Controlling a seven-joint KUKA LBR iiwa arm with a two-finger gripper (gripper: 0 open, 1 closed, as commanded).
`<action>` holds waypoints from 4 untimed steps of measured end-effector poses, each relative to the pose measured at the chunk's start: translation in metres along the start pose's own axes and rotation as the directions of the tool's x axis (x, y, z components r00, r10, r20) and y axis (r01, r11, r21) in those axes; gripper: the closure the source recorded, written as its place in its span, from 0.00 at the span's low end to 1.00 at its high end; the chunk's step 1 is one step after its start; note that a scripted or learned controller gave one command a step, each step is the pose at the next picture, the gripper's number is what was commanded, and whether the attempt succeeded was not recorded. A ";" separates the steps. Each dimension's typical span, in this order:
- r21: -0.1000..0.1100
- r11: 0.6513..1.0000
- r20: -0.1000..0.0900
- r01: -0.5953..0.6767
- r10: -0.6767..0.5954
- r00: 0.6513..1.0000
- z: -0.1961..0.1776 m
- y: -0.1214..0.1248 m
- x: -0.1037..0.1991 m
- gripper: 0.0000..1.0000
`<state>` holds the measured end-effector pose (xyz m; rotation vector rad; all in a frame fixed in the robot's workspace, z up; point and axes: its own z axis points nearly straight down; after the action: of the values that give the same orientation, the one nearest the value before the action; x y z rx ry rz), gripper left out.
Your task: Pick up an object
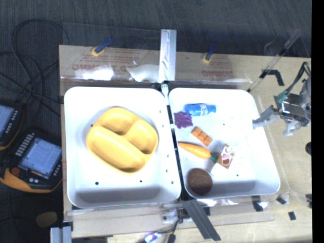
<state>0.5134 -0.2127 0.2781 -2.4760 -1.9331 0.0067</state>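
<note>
The right bin (263,151) holds several small objects: a blue bottle (200,109) lying on its side, a purple grape bunch (183,119), an orange block (201,135), a carrot (195,150), a small red-and-white carton (226,156) and a brown round piece (199,180). A large yellow bread-shaped object (122,138) lies in the left bin (76,186). My gripper (281,116) hangs at the right edge of the view, just outside the right bin's right rim and apart from every object. Nothing is seen in its grasp.
A metal divider post (167,54) stands behind the seam between the bins. Clear plastic sheeting with yellow clips (101,47) lines the back of the bench. A handheld pendant (30,158) and cables lie off the bench to the left.
</note>
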 end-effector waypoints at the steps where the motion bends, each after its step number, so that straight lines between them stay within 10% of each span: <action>1: -0.004 0.980 -0.002 0.199 -0.199 0.980 0.179 0.000 0.077 0.00; 2: -0.019 0.997 -0.003 -0.071 0.071 0.997 0.188 -0.040 0.103 0.00; 3: -0.015 0.997 -0.004 -0.072 0.072 0.997 0.179 -0.040 0.103 1.00; 4: -0.020 0.971 -0.013 -0.239 0.239 0.971 0.185 -0.047 0.102 1.00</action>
<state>0.4916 -0.1026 0.0926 -2.6998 -1.6266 -0.0267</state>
